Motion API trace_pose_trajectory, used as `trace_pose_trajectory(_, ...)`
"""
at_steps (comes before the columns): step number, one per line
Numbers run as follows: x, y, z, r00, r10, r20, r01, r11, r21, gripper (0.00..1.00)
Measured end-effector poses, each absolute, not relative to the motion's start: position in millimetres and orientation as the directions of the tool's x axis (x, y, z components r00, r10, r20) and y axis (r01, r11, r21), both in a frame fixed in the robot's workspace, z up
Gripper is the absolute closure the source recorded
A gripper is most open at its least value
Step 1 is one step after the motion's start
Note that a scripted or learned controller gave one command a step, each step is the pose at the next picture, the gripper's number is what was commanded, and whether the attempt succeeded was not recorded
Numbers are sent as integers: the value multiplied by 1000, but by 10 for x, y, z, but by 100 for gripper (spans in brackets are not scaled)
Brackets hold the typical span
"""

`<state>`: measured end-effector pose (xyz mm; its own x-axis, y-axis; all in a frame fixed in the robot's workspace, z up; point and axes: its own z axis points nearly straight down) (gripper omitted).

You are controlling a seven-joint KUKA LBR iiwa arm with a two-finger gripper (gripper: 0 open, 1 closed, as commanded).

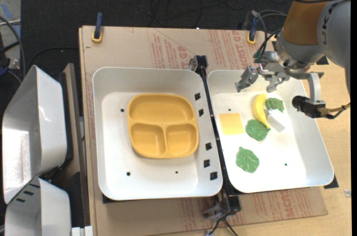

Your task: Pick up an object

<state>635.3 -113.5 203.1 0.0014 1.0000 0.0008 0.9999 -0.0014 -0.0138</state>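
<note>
The gripper (261, 80) hung over the far edge of the right bin (312, 168), its two fingers (245, 81) spread apart with nothing between them. The grey arm (340, 23) reached in from the right, its orange band (308, 9) well above the bin's far corner.

In the right bin lay a cluster of small things. A banana (259, 109) lay just below the gripper, nearest to it. A small green piece like broccoli (274, 104) touched the banana's right side, and a white block (275, 121) lay against both. A green leaf (256, 130) touched the banana's lower end. A yellow square (231, 123) lay to the left of the banana, close to it but apart. A second green leaf (247, 159) lay alone nearer the front of the bin, well clear of the others. The banana, broccoli, block and first leaf crowded one another, so none stood free on every side.

The left bin (111, 173) held a yellow divided tray (163, 125) with three compartments, resting near its middle. A black divider (209, 118) ran between the two bins. Both sat on a cardboard sheet (145, 45) held by clamps (98, 28) at its far edge.
</note>
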Motion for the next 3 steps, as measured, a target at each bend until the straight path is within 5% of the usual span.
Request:
trace_pose_trajectory(1,6383,-1133,2114,-1,1000,-1,1000,1,0,0)
trace_pose_trajectory(3,6328,-1139,1244,1,1000,0,1000,-1,-3,0)
